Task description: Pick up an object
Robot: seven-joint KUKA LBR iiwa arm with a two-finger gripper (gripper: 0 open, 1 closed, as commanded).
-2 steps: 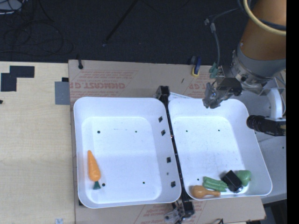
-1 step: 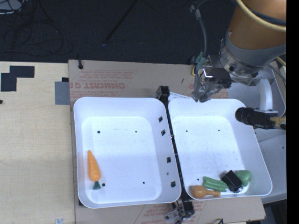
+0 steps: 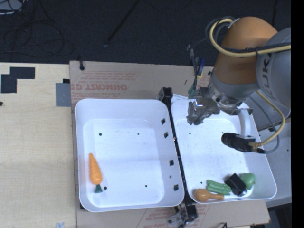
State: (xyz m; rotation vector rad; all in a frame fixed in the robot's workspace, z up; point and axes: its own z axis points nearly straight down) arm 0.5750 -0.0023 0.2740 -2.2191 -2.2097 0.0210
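Observation:
My gripper (image 3: 195,117) hangs over the far left part of the right bin (image 3: 266,167), below the orange band of the arm. It is well apart from the objects at that bin's near edge: an orange pear-shaped toy (image 3: 207,195), a green pod (image 3: 218,187), a black block (image 3: 235,184) and a green piece (image 3: 248,178). An orange carrot (image 3: 95,169) with a green stem lies in the left bin (image 3: 78,141), near its left wall. Nothing shows directly under the gripper.
A black cylinder (image 3: 236,141) on a yellow cable hangs off the arm over the right bin's right side. A black divider strip (image 3: 172,146) runs between the bins. Cardboard (image 3: 118,80) lies under both bins.

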